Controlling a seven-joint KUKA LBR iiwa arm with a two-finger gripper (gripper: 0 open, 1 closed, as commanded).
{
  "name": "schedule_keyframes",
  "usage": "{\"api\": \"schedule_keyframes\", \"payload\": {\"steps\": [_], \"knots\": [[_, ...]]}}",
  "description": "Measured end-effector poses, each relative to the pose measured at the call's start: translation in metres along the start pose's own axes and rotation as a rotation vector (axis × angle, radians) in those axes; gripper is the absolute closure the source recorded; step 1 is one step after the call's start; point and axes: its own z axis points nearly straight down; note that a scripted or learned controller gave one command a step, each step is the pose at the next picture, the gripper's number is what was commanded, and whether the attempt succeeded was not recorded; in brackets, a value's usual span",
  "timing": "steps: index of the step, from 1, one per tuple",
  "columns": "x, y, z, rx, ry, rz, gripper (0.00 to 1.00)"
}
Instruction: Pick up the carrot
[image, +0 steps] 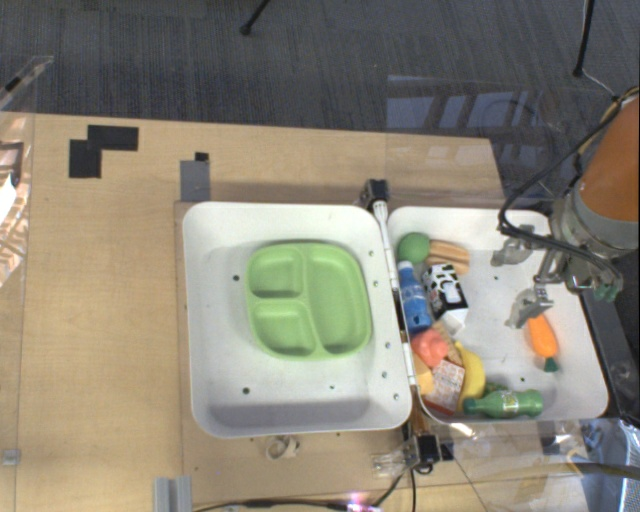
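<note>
The claw (533, 300) is hanging low over the right bin (590, 385), reaching in from the right under the grey arm with its orange band (612, 172). Its metal fingers are pointing down and to the left, and whether they are spread or pressed together cannot be told from this angle. Nothing is showing between them.

The carrot (543, 338) is lying on the bin floor just below and right of the claw's tip, its orange body slanting and its small green end pointing toward the near right. It is sitting very close to the claw; whether the two are touching is unclear.

Further left, a cluster of things is crowding the right bin's left wall. A green ball-like item (412, 247) is sitting at the far end beside a hot-dog-like piece (449, 251). A blue bottle (411, 296) is lying along the wall, with a black-and-white item (446, 289) just beside it. Nearer the camera, a pink-red piece (433, 347), a yellow banana (472, 371) and a green bottle (505, 403) on its side are lying together.

The left bin (215, 400) is holding a light green divided plate (305, 300) near its middle. Both bins are resting side by side on the tan surface (90, 330).
</note>
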Motion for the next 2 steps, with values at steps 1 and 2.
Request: {"api": "schedule_keyframes", "payload": {"steps": [1,2], "knots": [[-0.021,-0.050,0.027,0.001,-0.001,-0.182,0.00],[0.009,-0.068,0.139,0.003,-0.008,-0.334,0.00]]}}
